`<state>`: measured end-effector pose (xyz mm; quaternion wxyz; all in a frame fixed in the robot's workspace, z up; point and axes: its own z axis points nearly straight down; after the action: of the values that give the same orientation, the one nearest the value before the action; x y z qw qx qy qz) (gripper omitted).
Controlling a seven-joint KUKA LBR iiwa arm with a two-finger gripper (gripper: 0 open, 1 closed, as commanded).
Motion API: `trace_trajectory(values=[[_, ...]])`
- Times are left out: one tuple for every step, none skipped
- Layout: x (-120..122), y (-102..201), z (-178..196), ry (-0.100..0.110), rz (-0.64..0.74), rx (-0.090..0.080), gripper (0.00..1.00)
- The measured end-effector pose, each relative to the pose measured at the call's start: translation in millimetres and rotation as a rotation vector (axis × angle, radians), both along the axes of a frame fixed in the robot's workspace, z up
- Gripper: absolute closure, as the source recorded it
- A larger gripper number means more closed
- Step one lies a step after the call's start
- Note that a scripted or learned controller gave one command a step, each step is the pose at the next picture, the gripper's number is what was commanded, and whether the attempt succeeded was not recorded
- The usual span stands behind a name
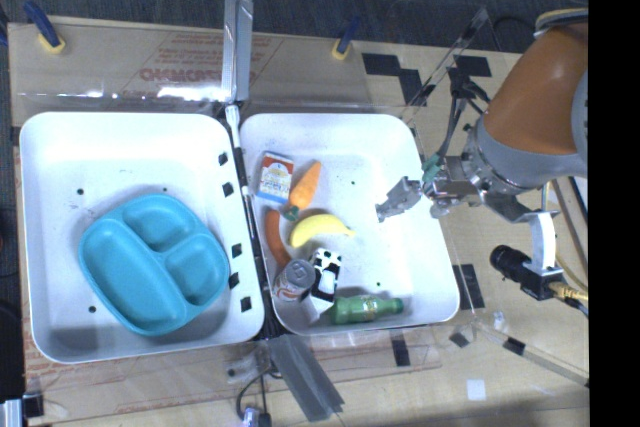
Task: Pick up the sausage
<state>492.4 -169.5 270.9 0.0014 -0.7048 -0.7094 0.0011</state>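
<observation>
The sausage (pixel 273 236) is a slim reddish-brown piece lying along the left wall of the right bin (pixel 400 260). The banana (pixel 319 229) partly overlaps it on its right, and a can (pixel 294 278) sits at its lower end. My gripper (pixel 398 200) hangs over the right half of that bin, well to the right of the sausage and apart from every object. Nothing shows at its tip.
Around the sausage lie an orange carrot (pixel 305 183), a small carton (pixel 275 177), a black-and-white toy (pixel 325 272) and a green bottle (pixel 366 307). The left bin (pixel 60 155) holds a blue divided plate (pixel 152 260). A metal divider (pixel 238 45) stands between the bins at the back.
</observation>
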Motion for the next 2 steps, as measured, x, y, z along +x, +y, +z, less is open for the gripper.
trace_trajectory(values=[[25,61,-150,0.001,0.018,0.0,0.0],[-8,74,-176,-0.013,0.076,-0.003,0.0]])
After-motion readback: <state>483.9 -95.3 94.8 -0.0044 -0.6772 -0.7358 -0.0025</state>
